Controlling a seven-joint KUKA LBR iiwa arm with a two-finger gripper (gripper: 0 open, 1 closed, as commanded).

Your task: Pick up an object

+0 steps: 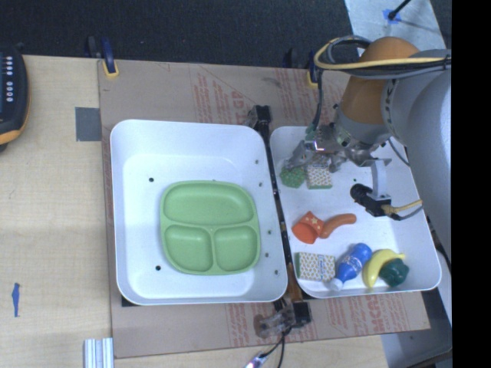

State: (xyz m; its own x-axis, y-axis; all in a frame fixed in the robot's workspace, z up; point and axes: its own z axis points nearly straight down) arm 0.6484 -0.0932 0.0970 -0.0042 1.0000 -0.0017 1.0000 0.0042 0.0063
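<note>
My gripper is lowered into the far left part of the right bin. Directly under and beside it lie a small green leafy object and a pale speckled square piece, both close against the gripper's tip. Whether either one is gripped cannot be made out. Nearer the middle of that bin lies an orange scoop with its handle pointing right. Along the near edge sit a checkered square pad, a blue bottle and a yellow banana with a dark green object at its end.
The left bin holds a light green divided plate. A black clamp sits between the bins at the far edge, another fixture at the near edge. The grey arm with its orange band covers the right bin's far right corner.
</note>
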